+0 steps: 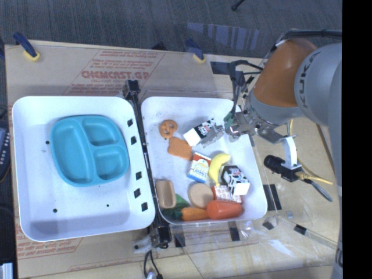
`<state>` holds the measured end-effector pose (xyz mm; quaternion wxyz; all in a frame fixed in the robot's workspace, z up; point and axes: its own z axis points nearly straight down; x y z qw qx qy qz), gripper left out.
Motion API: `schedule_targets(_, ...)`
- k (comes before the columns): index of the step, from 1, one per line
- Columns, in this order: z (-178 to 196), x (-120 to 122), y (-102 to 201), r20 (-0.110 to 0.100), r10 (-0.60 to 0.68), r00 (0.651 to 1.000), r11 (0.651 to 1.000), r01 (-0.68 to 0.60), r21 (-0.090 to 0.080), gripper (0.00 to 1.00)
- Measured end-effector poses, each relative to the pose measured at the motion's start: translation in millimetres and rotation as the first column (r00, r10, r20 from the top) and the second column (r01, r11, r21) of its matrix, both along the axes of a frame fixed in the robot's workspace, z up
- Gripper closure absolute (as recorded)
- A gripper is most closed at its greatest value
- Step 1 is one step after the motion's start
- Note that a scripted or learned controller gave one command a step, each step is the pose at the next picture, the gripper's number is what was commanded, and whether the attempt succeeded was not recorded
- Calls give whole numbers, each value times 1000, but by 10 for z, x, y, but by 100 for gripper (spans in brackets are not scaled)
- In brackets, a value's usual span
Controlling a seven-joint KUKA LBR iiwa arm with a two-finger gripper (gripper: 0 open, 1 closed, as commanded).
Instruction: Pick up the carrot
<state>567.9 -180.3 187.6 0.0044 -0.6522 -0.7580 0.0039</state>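
Note:
The carrot (194, 214) is orange with a green leafy end. It lies flat at the front edge of the right bin (152, 156), between a tan bread slice (165, 193) and a red vegetable (225, 210). My gripper (217, 132) hangs over the bin's back right part, well away from the carrot. It is close to a black-and-white carton (204, 128) and a white block (192, 136). Nothing is visibly held.
The right bin also holds a round brown cookie (168, 128), an orange wedge (180, 149), a juice box (199, 168), a banana (218, 166) and a cow-patterned carton (234, 179). A blue divided plate (90, 150) sits in the left bin (29, 173).

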Motion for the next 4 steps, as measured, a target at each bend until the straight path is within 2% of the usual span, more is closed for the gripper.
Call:
schedule_targets(1,-888,-83,-318,26,-18,1000,1000,18,-5,0)
schedule_targets(2,-588,587,75,16,-44,999,999,45,-1,0)
schedule_targets(3,-962,193,895,8,-119,993,993,119,2,0)
schedule_targets(4,-851,199,866,8,-117,993,993,117,-1,100)
